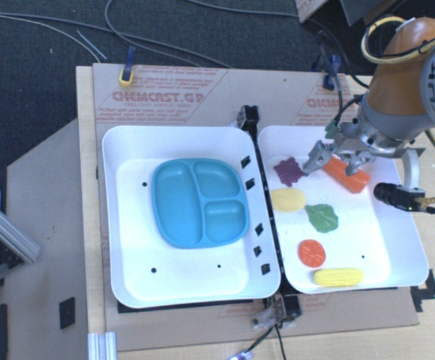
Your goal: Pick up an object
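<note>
The orange block [348, 175] lies tilted in the upper part of the right bin [397, 238], near its back wall. The gripper [343, 156] sits directly over the block's upper-left end. One grey finger [316, 156] splays out to the left, clear of the block, ending close to the purple piece [288, 171]. The other fingers sit over the block's upper edge. The jaws are spread, not clenched; the block is not seen clamped between them. Whether a fingertip touches the block's top face cannot be told from this angle.

Other contents of the right bin:
- Purple piece: left of the block, near the divider.
- Yellow lump [287, 199]: just below the purple piece.
- Green piece [322, 217]: right of and below the yellow lump, close beside it.
- Red round [312, 253]: below the green piece.
- Corn [338, 277]: against the front wall, lying flat.

The arm [401, 73], with its orange band, enters from the upper right and stands above the bin's back right corner.

The left bin [127, 261] holds a blue tray [200, 201] with three compartments, lying flat near the centre. Both bins rest on a board [165, 96].
</note>
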Robot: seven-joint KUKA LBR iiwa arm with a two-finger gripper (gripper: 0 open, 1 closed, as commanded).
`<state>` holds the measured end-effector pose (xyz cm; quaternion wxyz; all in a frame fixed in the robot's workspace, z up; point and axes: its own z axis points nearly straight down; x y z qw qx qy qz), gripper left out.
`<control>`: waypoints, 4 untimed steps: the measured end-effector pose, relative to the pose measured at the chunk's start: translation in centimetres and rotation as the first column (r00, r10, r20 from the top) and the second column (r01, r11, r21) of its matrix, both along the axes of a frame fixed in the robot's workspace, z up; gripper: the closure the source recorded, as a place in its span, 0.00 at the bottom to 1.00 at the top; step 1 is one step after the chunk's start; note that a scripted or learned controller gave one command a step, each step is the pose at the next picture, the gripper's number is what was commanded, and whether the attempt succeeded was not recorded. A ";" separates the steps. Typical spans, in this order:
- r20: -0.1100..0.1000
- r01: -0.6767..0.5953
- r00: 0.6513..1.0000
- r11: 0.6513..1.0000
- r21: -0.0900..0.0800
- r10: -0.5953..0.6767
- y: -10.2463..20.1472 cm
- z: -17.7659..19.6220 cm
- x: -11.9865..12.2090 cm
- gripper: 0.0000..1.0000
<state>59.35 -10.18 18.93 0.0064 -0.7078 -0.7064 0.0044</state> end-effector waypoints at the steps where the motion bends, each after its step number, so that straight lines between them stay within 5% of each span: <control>1: 0.014 -0.002 1.000 1.000 -0.001 0.002 0.0 0.7 0.3 0.00; 3: 0.013 -0.001 1.000 1.000 -0.001 0.001 -0.3 -10.6 -0.1 0.00; 4: 0.022 -0.001 1.000 1.000 -0.001 0.001 -0.2 -9.0 0.2 1.00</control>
